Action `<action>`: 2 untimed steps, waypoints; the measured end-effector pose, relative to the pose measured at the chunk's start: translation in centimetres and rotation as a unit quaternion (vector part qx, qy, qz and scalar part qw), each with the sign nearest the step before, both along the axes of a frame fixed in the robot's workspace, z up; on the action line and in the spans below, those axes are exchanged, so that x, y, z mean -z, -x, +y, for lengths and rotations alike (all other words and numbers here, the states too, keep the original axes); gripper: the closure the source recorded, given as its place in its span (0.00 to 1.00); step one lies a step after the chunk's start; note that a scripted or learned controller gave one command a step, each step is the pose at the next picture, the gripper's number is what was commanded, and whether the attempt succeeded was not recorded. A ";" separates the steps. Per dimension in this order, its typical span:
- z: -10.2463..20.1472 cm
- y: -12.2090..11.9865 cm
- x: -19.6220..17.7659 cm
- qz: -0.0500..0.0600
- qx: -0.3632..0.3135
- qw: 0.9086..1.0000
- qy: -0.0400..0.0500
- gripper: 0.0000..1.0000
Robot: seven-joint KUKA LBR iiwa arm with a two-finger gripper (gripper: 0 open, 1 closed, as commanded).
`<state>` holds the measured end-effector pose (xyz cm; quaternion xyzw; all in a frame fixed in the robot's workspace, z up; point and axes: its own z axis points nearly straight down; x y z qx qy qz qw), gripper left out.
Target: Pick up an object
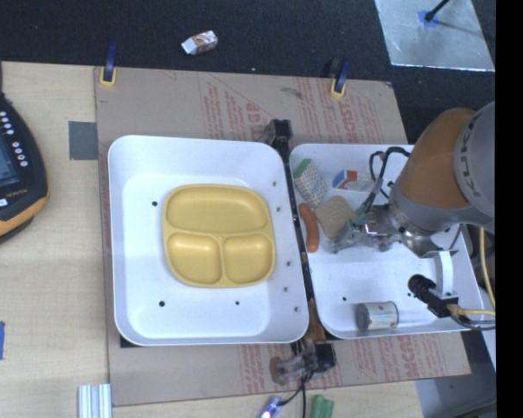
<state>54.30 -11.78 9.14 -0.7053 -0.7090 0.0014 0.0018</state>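
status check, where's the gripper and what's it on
Gripper low in right bin, at tan block; grasp not confirmed. Hot dog close beside. Metal can apart. Yellow tray in left bin.
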 end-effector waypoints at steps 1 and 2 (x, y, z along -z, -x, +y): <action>-0.7 -4.2 0.0 -0.001 0.002 1.000 0.000 0.00; -0.3 -11.4 -0.1 -0.002 0.001 1.000 0.000 0.00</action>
